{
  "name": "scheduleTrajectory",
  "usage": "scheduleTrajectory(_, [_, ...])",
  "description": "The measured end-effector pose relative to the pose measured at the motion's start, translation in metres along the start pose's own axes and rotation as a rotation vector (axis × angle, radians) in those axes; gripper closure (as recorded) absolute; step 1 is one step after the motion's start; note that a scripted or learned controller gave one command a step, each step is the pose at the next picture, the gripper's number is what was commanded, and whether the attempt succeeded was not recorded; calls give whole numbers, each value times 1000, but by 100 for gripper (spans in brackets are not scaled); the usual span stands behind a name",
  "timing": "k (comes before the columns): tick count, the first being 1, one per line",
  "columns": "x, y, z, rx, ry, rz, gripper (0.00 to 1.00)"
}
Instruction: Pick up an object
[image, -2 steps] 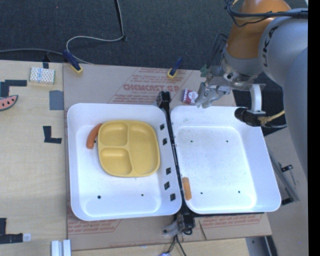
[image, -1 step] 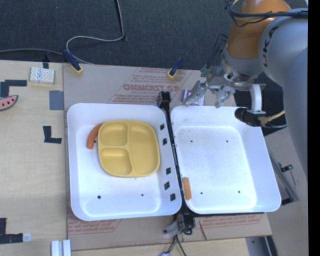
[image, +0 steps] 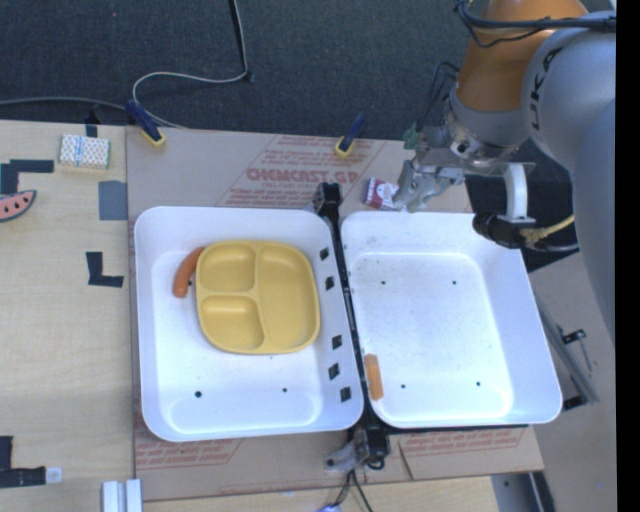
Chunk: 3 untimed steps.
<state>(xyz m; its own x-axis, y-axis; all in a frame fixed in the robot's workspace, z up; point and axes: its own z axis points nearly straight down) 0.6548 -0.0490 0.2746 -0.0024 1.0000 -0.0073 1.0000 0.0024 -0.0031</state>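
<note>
left bin (image: 160, 400) holds yellow tray (image: 258, 297), carrot (image: 185, 272); end effector (image: 415, 192) grip perhaps unclear.

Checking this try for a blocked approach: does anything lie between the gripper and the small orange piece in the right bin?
Nothing visible does. The gripper sits above the right bin's far rim; the small orange piece lies against the near-left wall, with bare bin floor between them.
</note>
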Motion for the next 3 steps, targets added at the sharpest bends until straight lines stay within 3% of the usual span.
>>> scheduleTrajectory(1, [0, 0, 0, 0, -1, 0, 0])
scheduleTrajectory(2, [0, 0, -9, 1, -1, -1, 100])
scheduleTrajectory(3, [0, 0, -9, 1, -2, 0, 0])
